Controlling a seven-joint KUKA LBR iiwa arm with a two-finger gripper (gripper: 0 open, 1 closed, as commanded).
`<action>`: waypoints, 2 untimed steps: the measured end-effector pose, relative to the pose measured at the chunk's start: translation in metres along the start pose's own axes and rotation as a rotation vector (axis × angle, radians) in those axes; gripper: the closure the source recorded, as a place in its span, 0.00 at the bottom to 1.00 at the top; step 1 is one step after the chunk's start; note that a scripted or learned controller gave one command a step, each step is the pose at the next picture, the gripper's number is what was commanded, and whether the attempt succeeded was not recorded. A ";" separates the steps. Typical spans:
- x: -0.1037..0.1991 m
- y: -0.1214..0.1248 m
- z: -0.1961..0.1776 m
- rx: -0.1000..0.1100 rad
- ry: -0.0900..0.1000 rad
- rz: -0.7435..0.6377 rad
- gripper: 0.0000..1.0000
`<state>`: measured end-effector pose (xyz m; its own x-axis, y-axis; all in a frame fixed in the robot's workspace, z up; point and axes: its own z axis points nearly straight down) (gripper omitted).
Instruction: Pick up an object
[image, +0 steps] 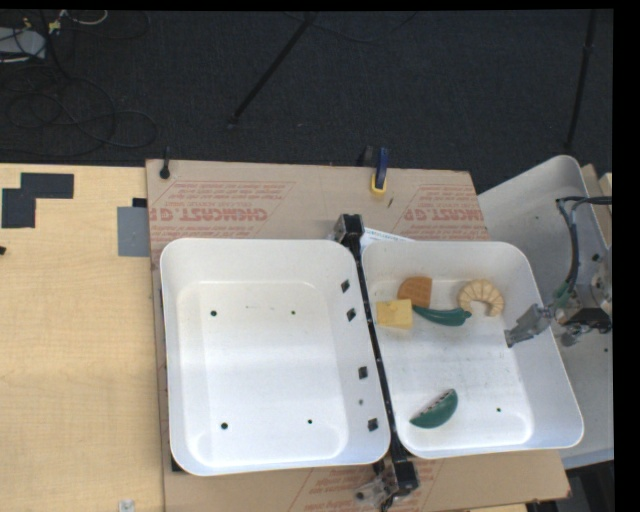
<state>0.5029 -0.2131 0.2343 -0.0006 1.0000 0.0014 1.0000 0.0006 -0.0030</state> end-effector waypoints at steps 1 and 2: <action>0.001 0.103 0.123 0.000 -0.001 0.000 0.00; 0.047 0.143 0.147 -0.002 -0.001 -0.004 0.00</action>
<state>0.6451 -0.1661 0.0865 -0.0042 1.0000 0.0005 1.0000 0.0042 -0.0012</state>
